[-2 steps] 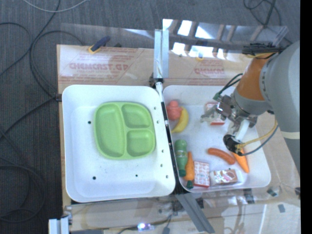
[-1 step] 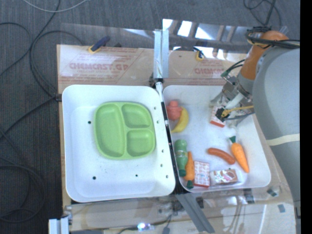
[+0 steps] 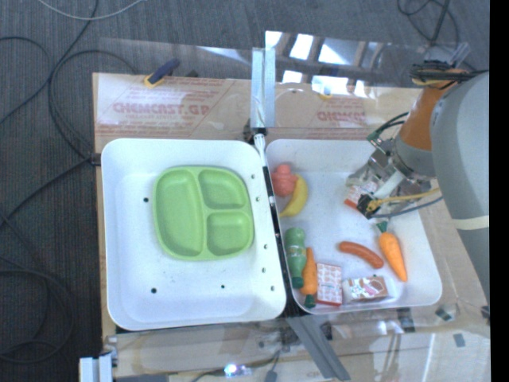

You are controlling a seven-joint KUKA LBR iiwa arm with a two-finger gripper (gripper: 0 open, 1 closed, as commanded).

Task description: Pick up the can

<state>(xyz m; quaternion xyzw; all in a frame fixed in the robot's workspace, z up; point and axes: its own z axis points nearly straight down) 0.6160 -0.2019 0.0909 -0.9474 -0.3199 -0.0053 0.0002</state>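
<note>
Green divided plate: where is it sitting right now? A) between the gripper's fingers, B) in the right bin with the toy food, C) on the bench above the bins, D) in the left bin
D: the green divided plate lies flat in the left bin, while the carrot and banana lie in the right bin, where the gripper is.
</note>
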